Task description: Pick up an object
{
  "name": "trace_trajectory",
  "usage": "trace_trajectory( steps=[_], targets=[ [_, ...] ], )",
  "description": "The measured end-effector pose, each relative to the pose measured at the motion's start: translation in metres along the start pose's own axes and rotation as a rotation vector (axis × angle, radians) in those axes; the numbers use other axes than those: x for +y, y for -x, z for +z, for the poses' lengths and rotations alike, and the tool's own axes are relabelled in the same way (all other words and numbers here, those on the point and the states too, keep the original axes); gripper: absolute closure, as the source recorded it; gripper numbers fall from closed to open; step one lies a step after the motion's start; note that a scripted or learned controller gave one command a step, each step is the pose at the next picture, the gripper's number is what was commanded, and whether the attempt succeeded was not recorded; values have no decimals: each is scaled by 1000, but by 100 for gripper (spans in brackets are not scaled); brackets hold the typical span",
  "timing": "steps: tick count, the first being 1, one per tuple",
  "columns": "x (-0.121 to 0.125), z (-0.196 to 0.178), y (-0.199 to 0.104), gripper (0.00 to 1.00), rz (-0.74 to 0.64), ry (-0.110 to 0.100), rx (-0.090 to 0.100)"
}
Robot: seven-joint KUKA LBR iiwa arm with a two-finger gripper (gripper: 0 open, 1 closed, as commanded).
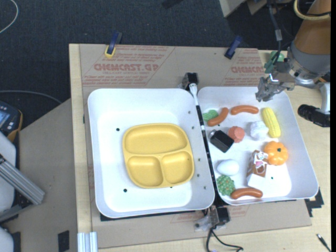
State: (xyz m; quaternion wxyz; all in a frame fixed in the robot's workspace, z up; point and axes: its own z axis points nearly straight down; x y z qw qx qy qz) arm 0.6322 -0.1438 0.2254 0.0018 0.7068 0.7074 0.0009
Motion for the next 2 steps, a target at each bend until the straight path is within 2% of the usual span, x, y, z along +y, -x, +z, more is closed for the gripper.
trace_trajectory(
  steps=[2],
  targets=[
    [-69,-18,-77,100,-3,-7,4]
  ],
)
